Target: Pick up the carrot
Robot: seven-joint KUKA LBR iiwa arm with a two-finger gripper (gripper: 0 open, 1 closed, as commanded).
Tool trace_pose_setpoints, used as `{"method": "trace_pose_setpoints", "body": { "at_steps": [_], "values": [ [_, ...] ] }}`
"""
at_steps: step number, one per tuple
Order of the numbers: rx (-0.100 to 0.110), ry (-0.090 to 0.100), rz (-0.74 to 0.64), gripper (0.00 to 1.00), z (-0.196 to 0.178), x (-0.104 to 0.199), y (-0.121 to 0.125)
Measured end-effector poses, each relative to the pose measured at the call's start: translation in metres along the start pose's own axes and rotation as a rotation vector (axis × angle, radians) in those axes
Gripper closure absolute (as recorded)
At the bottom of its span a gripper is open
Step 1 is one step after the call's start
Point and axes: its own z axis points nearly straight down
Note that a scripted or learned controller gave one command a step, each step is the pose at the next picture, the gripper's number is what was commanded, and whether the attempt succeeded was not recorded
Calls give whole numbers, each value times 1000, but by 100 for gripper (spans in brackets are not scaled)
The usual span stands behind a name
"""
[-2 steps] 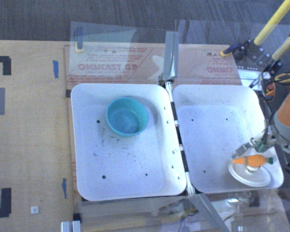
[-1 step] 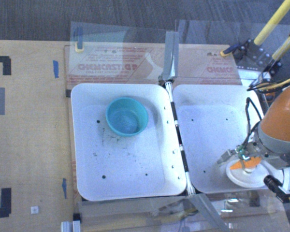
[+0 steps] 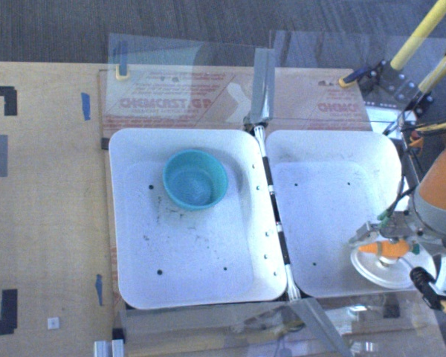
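The carrot (image 3: pixel 387 250) is a small orange piece lying on a white plate (image 3: pixel 372 271) in the front right corner of the right bin (image 3: pixel 320 199). My gripper (image 3: pixel 387 238) hangs directly over it, at the end of the grey arm with the orange band (image 3: pixel 440 186) that comes in from the right. The gripper's body covers the upper part of the carrot, and whether it touches the carrot cannot be made out.
A teal bowl (image 3: pixel 195 178) stands in the back half of the left bin (image 3: pixel 134 236). A ridge (image 3: pixel 271 207) divides the two bins. Yellow-handled tools (image 3: pixel 412 39) lean at the back right, beyond the right bin.
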Motion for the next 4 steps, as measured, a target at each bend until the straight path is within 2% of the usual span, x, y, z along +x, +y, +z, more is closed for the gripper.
{"method": "trace_pose_setpoints", "body": {
  "at_steps": [1,2,3,4],
  "values": [
    [-5,-2,2,100,-11,-1,1],
    [6,-6,722,100,-74,34,6],
    [9,-8,1209,100,-93,45,7],
    [6,-7,1208,0,-94,46,8]
  ]
}}
